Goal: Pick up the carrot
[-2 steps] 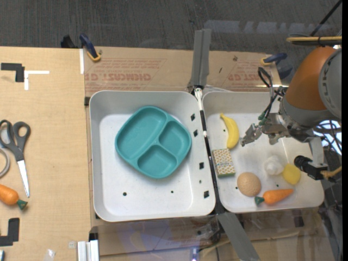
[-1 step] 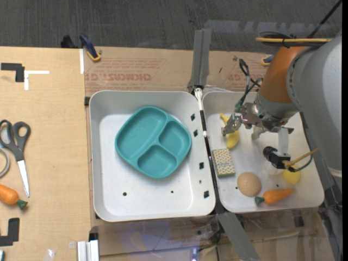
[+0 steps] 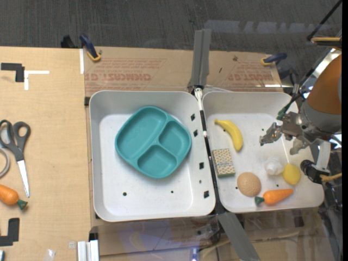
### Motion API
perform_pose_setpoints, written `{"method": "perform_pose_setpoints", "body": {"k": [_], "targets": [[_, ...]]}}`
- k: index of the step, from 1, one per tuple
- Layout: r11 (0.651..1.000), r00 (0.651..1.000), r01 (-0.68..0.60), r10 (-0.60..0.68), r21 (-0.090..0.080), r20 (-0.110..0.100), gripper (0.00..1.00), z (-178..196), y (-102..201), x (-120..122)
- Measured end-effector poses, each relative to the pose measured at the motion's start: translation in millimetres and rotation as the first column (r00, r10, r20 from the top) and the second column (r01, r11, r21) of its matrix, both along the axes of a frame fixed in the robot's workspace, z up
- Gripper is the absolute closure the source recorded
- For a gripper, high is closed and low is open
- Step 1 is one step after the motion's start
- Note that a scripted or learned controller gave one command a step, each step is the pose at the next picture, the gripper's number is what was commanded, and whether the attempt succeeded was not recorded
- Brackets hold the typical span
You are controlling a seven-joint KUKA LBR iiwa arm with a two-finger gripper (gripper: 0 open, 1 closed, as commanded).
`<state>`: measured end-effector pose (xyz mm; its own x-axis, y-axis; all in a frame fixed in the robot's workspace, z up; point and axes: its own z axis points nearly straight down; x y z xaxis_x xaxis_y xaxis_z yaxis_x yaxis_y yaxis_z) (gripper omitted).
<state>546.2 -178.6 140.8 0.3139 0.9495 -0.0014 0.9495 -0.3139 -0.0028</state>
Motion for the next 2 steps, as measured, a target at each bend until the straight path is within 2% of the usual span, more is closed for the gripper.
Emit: {"method": "perform_pose_setpoints", "body": {"k": [1, 2], "targets": [[0.997, 0.997, 0.072, -0.072, 0.001, -0.001, 0.00, -50, 12, -68], [0.992, 0.992, 0.127, -0.127, 0.000, 0.001, 0.00, -49, 69, 29]]}}
